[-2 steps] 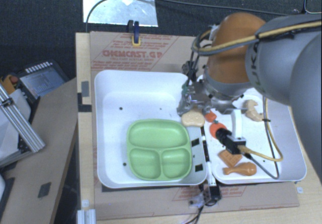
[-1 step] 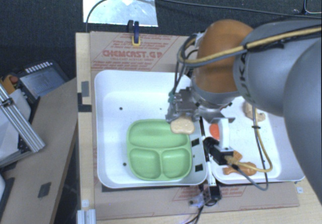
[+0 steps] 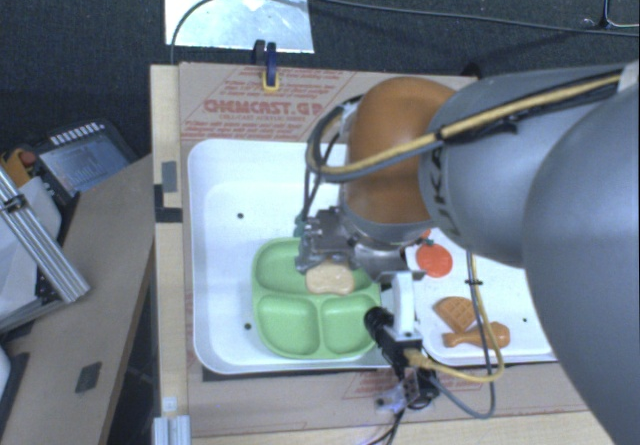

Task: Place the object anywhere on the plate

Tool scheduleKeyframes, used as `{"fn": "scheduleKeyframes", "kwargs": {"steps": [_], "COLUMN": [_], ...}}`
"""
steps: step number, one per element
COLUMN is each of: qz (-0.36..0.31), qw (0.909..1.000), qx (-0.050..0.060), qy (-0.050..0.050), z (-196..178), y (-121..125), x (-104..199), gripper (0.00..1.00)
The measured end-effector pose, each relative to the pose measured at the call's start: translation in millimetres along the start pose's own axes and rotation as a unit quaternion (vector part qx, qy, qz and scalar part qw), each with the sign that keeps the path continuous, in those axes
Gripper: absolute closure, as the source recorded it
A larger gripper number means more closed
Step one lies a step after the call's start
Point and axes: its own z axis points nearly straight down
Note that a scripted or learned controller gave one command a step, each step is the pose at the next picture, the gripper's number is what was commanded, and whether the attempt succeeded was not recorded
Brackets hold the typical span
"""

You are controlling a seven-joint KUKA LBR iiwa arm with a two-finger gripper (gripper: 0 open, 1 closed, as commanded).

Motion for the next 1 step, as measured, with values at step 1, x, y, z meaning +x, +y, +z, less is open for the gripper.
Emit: {"fn": "scheduleKeyframes", "kwargs": {"steps": [1], "qz": [0.003], "qw": [1.0], "qx": [-0.001], "qy": [-0.001], "z": [-0.6], "y": [1.6], "x": [-3.2], "gripper": [0.0]}}
